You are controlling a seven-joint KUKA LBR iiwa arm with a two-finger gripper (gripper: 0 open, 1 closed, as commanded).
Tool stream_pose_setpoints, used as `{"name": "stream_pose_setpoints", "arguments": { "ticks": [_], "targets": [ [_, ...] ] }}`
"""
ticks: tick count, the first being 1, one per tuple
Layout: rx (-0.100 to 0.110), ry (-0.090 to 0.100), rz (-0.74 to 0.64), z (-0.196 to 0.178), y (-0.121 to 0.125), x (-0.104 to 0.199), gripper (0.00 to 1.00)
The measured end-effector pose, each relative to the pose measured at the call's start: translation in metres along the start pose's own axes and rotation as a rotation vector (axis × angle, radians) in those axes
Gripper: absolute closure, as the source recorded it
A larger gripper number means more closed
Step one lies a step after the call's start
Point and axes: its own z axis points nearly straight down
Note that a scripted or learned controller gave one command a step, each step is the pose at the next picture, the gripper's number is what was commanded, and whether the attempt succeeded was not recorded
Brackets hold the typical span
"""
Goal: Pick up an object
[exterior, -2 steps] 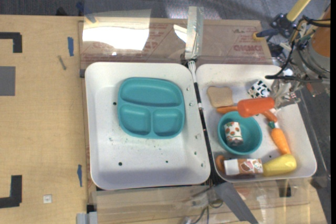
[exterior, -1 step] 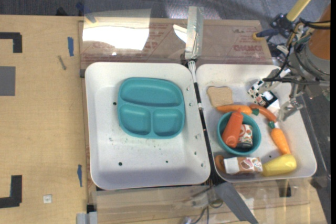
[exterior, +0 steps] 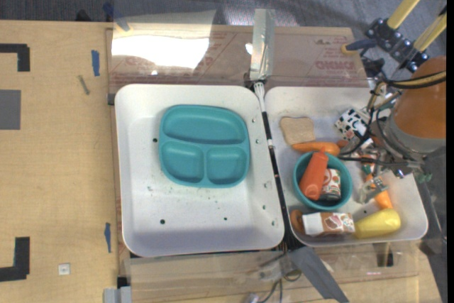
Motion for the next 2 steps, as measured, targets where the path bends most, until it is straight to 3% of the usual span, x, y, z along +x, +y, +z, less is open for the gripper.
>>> {"name": "stream_pose_setpoints", "arguments": {
  "ticks": [1, 2],
  "targets": [
    [-0.006, 0.0, -0.009, 0.003, 0.031, -0.109, 0.0],
    [0.006, 0.002, -0.039, 0.0, 0.045, -0.019, 0.0]
  ]
}}
